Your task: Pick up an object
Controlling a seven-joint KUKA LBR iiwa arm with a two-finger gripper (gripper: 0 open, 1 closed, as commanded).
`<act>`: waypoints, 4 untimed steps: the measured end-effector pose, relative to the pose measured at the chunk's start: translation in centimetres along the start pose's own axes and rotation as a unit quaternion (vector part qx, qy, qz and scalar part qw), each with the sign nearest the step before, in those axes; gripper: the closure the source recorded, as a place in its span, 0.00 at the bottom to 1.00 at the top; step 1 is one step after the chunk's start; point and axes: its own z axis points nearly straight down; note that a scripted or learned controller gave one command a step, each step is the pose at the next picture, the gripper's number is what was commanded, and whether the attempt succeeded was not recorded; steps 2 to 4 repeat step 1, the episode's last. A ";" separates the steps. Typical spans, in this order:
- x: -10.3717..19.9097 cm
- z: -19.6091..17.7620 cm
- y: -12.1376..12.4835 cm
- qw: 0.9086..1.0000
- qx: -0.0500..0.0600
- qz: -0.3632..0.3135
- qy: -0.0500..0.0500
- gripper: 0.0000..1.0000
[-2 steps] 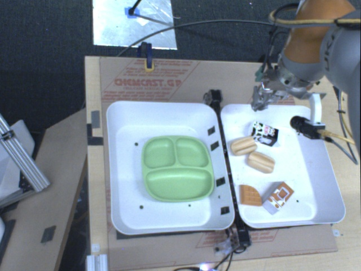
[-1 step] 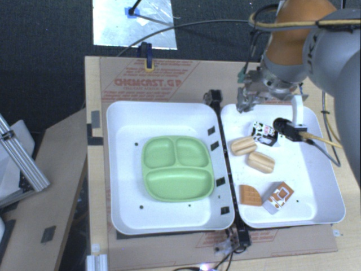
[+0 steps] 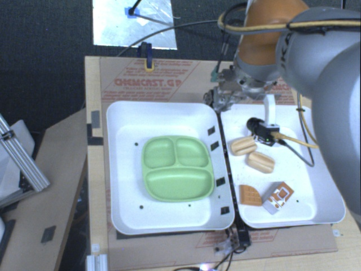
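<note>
Tan bread roll (image 3: 243,145) lies just beside pincer (image 3: 224,99); can't tell its grip state. Approach step; next, centre over roll and descend.

The green plate (image 3: 177,168) is seen as smooth, matt plastic, the bins (image 3: 123,151) as smooth white plastic, the underlay (image 3: 169,78) as matt cardboard, the foil (image 3: 113,21) as crinkled and shiny.

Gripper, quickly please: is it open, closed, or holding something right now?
Gripper: cannot be told from this camera view.
</note>
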 end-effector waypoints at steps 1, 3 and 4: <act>5.2 1.1 -0.5 1.000 0.001 0.001 0.000 1.00; 5.2 1.1 -0.5 1.000 0.001 0.001 0.000 1.00; 5.2 1.1 -0.5 1.000 0.001 0.001 0.000 1.00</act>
